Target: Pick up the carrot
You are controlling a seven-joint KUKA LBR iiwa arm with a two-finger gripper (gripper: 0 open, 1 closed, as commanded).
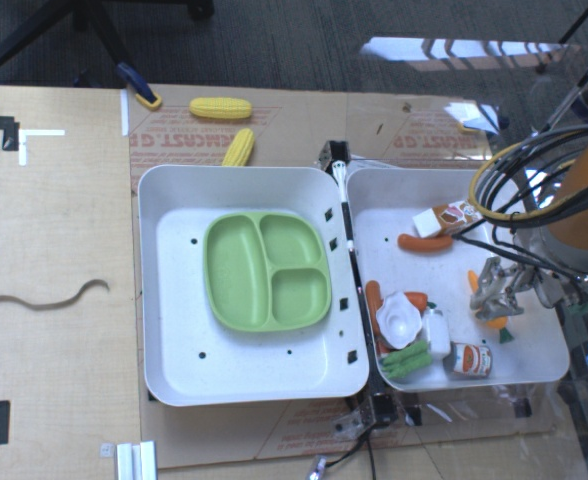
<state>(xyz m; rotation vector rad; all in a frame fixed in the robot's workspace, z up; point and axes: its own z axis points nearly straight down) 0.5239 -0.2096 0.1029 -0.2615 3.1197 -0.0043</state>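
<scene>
While the arm (574, 208) reaches in from the right over the right bin (544, 368), its gripper (496, 293) hangs low near that bin's right side, fingers (489, 283) pointing down. Orange shows on both sides of the fingers: a small piece at their left edge and a larger orange bit just below them, with a dab of green beside it. This looks like the carrot (494, 318), lying right at the fingertips and partly covered by them. Whether the fingers are closed on it or only resting over it cannot be told from this slant; the metal parts blur together there.

Elsewhere in the right bin, a sausage (426, 243) lies near the back with a small bottle (452, 216) touching it. Along the bin's left wall sits a cluster: a long orange-red stick (373, 303), a white cup (400, 320), green beans (406, 361) and a white bottle (436, 333). A small can (471, 360) lies near the front.

The left bin (164, 358) holds a green divided plate (268, 271). Two corn cobs (221, 108) lie on the cardboard behind the bins.
</scene>
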